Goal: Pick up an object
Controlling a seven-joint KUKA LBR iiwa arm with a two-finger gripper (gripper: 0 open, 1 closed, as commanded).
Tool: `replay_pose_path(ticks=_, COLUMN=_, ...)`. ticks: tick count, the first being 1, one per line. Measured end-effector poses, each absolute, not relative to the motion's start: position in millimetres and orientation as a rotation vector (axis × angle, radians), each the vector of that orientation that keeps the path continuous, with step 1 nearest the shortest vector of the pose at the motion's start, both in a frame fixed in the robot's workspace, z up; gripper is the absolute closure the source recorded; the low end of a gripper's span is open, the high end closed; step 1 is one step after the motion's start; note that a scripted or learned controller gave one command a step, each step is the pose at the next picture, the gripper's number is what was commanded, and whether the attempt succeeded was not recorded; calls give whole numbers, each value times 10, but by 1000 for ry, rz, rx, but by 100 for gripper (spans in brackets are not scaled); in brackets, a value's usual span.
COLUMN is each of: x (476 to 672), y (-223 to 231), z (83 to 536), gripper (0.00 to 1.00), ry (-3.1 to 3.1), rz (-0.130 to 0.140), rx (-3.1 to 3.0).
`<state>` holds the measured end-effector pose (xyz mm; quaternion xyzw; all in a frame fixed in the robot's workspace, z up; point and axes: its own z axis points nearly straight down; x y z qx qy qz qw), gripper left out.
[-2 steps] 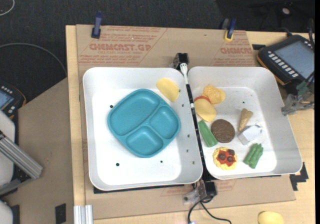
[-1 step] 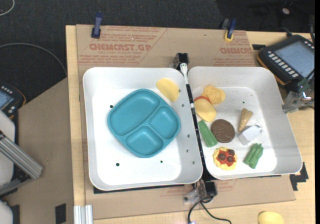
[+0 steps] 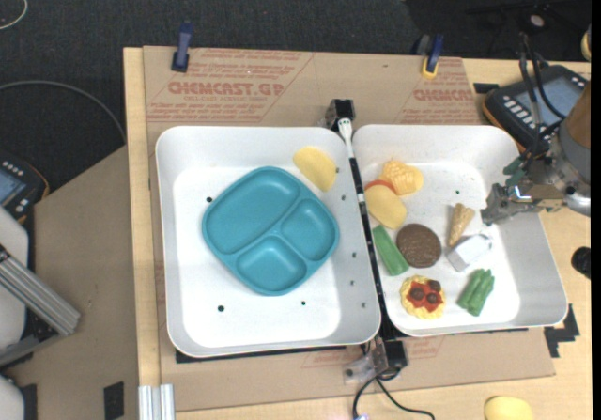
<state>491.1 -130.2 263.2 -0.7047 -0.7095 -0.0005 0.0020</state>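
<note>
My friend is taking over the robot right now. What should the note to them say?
Gripper: over the right edge of the right bin, with nothing seen between its fingers. I cannot tell if it is open or shut.

Right bin: a pile of toy food, including a brown round patty, a small pizza, a green vegetable, a cone and a white block nearest the gripper.

Left bin: a blue divided plate and a yellow lemon-like toy.

Done: nothing picked up yet.
Left: grab one object and lift it.
</note>
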Motion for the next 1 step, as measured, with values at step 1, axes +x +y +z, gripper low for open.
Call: replay_pose_path(ticks=1, x=4788, y=-1602, z=2580, gripper=100, ry=-2219, rz=1, rx=-2223)
